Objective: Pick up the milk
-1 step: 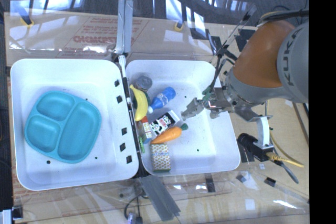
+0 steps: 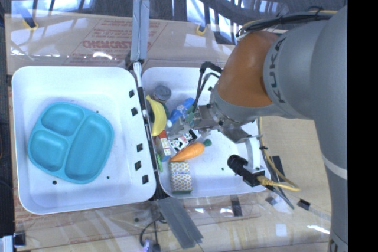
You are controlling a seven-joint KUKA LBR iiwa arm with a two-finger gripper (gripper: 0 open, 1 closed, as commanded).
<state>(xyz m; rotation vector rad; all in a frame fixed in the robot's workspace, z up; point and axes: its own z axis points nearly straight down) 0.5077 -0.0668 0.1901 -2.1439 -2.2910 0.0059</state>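
Tool [image 2: 192, 121] (opening impossible to tell) hangs over milk [image 2: 179, 142] beside carrot [image 2: 188, 152].

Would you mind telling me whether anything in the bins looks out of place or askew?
Nothing looks damaged or spilled. The banana, carrot and other items lie jumbled against the right bin's left wall.

My surface [image 2: 71, 227] is pale wood with clear sheeting and a printed cardboard panel [image 2: 106, 38] at its far edge. 2 shallow white bins sit side by side on it, touching along a hinged middle seam. The left bin [image 2: 23, 186] and the right bin [image 2: 215, 189] both rest flat. A grey strip [image 2: 140, 26] stands at the seam's far end, another grey piece [image 2: 180, 221] at its near end.
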